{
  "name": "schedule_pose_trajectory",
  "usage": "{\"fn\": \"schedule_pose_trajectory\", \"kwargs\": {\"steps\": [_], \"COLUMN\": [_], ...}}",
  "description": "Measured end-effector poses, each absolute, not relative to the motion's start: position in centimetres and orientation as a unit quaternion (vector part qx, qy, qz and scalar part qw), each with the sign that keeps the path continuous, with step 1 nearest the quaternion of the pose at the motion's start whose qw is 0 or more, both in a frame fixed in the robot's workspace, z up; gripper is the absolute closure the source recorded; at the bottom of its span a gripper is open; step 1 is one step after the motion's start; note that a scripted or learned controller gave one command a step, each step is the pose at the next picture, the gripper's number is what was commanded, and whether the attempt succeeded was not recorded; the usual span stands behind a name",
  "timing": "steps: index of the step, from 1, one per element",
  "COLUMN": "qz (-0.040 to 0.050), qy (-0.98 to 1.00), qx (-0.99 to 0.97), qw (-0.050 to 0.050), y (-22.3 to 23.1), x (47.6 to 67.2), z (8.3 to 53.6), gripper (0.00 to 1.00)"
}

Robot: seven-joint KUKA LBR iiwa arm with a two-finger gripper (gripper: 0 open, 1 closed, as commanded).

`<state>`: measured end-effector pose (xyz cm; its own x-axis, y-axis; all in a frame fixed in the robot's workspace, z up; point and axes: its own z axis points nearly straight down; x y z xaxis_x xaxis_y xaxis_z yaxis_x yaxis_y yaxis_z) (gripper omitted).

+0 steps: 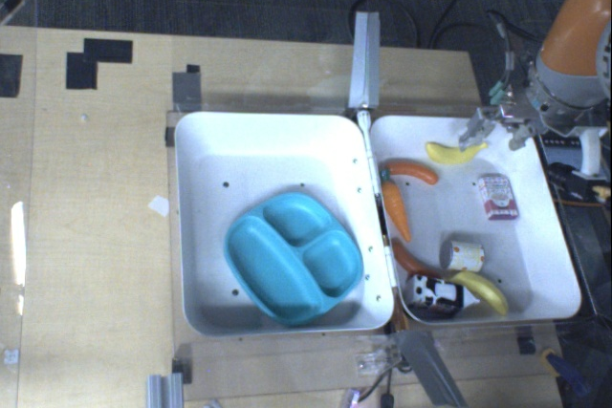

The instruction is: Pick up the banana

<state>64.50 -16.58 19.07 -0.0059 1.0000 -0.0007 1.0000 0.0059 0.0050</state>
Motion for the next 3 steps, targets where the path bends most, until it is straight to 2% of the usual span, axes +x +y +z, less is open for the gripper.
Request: {"fn": "schedule_pose_trajectory", "kwargs": {"steps": [1, 2, 3], "qz": [0.0021, 0.0011, 0.0011], "qy": [0.620, 0.612, 0.600], "qx": [0.784, 0.791, 0.800], "qw": [0.003, 0.001, 0.001], "y": [-15.8, -16.2, -17.3], "x": [59.3, 49.0, 48.8], "z": [31.1, 26.0, 14.5], "gripper": [0.00, 0.00, 0.00]}}
